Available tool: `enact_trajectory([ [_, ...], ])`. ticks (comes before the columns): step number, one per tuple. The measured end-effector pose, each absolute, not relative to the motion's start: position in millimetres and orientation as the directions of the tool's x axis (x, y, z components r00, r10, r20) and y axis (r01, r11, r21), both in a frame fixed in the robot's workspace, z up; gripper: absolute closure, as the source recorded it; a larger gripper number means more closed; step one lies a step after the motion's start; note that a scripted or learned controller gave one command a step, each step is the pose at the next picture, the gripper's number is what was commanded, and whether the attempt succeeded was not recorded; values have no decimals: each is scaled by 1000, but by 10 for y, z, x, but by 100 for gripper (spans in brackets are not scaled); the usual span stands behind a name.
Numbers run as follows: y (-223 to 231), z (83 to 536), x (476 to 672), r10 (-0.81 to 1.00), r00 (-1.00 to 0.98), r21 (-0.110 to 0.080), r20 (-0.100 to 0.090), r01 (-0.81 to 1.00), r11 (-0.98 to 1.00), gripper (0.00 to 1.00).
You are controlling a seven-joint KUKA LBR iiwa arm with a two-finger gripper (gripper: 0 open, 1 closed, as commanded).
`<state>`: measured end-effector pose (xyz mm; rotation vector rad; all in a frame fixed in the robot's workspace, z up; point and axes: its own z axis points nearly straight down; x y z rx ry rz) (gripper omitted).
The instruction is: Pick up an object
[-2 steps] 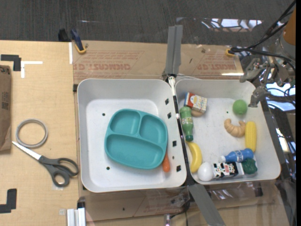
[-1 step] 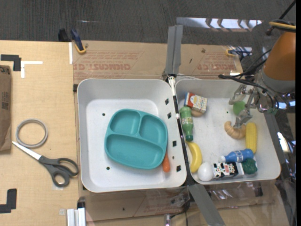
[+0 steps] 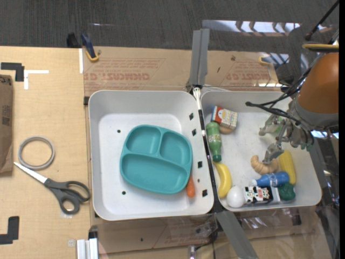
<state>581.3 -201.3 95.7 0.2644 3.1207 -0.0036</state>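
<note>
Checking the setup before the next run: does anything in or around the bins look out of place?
One thing: a small carrot lies in the left bin, wedged between the teal divided plate and the bin's right wall, apart from the other toy foods, which all sit in the right bin.

I see the divided plate [image 3: 156,159] in the left bin [image 3: 102,112]. In the right bin [image 3: 245,99], the bottle [image 3: 214,141] lies at nine o'clock, the banana [image 3: 222,179] and egg [image 3: 235,197] toward seven (touching), the corn cob [image 3: 287,165] at four. Scissors [image 3: 56,186] and a tape roll [image 3: 36,151] lie on the table [image 3: 43,107] to the left.
</note>
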Motion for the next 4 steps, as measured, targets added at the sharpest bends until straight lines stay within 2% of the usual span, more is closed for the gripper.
enact_trajectory([
  [1, -1760, 985, 5089, 229, -973, 0, -26, 229, 974, 0],
  [2, -1752, 1068, 5086, 225, -974, -1, -22, 225, 974, 100],
  [3, -2222, 1266, 5020, 83, -996, -2, -11, 83, 997, 100],
  [4, -2214, 1251, 5009, 82, -997, -1, -6, 82, 997, 0],
])
